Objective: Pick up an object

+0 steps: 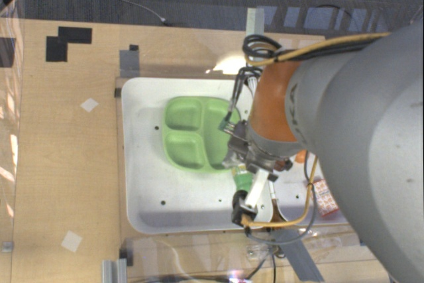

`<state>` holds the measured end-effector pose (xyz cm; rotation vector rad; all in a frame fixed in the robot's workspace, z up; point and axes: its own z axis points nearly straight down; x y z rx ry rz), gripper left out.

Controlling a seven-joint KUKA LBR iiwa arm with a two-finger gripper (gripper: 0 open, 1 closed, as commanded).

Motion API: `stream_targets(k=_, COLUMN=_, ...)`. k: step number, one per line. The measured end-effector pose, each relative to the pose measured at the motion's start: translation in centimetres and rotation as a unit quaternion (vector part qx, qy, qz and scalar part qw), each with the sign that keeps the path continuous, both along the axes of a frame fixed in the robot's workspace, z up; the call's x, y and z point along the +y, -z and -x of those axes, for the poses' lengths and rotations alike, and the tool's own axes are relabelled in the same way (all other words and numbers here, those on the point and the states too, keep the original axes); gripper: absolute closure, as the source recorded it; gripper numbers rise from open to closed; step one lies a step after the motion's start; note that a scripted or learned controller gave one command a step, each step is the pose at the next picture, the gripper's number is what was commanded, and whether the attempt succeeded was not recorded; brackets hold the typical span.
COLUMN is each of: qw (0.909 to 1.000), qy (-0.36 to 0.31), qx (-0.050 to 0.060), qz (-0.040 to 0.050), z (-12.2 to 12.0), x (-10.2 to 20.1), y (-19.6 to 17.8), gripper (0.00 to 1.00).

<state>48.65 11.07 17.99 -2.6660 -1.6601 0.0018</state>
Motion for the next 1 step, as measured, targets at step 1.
stream_targets(k=1, qw=0.956, qy=-0.293, qx=-0.002, qz=0.0001, z=-0.12, x=-4.1, y=-0.47, gripper=1.0)
